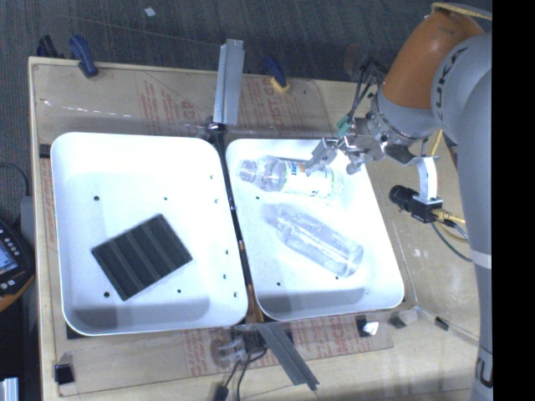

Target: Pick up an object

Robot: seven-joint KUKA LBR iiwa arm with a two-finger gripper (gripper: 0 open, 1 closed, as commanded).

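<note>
Bottles lay in the right bin (384, 278): one bottle (288, 176) near the far wall, another (318, 241) slantwise mid-bin. The gripper (334, 155) hovered above the far one's end, fingers spread and empty, probably lining up a grasp. A dark ribbed pad (140, 256) lay in the left bin (67, 224).

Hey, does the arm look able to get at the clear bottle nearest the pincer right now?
Probably yes: the pincer hovers beside the upper bottle, and nothing covers it.

1 fixed camera above — slanting down on both bins (219, 224).
</note>
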